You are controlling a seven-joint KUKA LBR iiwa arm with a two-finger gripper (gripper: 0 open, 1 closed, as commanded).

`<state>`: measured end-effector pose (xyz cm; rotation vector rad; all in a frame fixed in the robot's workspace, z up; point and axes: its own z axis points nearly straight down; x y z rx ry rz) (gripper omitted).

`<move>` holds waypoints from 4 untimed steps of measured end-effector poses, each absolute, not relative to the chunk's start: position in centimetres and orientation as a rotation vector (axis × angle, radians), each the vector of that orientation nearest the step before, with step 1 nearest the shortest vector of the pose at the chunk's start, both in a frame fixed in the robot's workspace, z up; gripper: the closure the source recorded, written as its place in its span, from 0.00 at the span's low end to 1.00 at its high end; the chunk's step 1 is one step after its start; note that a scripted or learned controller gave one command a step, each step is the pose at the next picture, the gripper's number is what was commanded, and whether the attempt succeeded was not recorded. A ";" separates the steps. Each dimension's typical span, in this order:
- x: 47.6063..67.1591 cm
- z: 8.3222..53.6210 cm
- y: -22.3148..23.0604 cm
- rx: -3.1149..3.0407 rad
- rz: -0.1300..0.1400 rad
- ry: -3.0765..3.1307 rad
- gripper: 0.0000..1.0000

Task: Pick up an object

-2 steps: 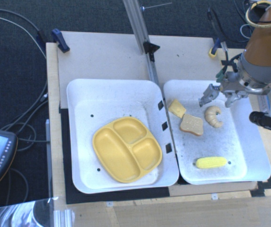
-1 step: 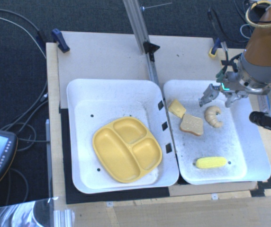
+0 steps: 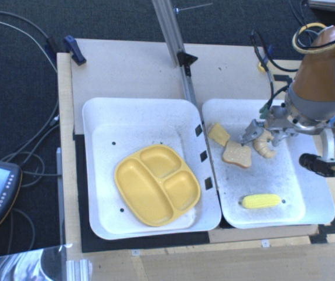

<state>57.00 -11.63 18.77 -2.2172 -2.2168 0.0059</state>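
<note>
Yellow is the colour of the plate [image 3: 157, 184] in the left bin [image 3: 97, 122]. The plate has three parts and lies flat, with nothing on it.

Seen from the camera above, the wood surface [image 3: 126, 63] holds two white bins side by side. The right bin [image 3: 317, 206] has the toy food in it. A yellow corn cob [image 3: 260, 201] lies near the front wall, well apart from the other things. A slice of toast [image 3: 237, 155] lies near the middle of the bin. A piece of cheese [image 3: 218, 134] sits just beside the toast, close to the wall between the bins. A small tan thing [image 3: 265, 146] sits at the toast's right edge; I cannot tell what it is.

The grey and orange arm [image 3: 320, 69] reaches in from the right. Its claw [image 3: 260, 134] is low in the right bin, right by the small tan thing and the toast. The claw parts are dark and hard to make out, so I cannot tell how it is set or if it grips anything.

I think the job is in the middle. The arm is down at the food, which is a good start. But every piece looks like it rests on the bin floor, so nothing is lifted yet. What is left is to grip one piece and raise it off the floor.
</note>
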 end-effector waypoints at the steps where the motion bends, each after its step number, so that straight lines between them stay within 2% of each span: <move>1: 57.0 12.4 -11.5 -2.216 0.007 -2.217 0.00; 2: 57.0 9.3 -11.5 -2.221 0.000 -2.220 0.00; 3: 57.2 10.5 -11.5 -2.222 -0.005 -2.224 1.00; 4: 57.5 16.9 -11.1 -2.223 -0.007 -2.228 1.00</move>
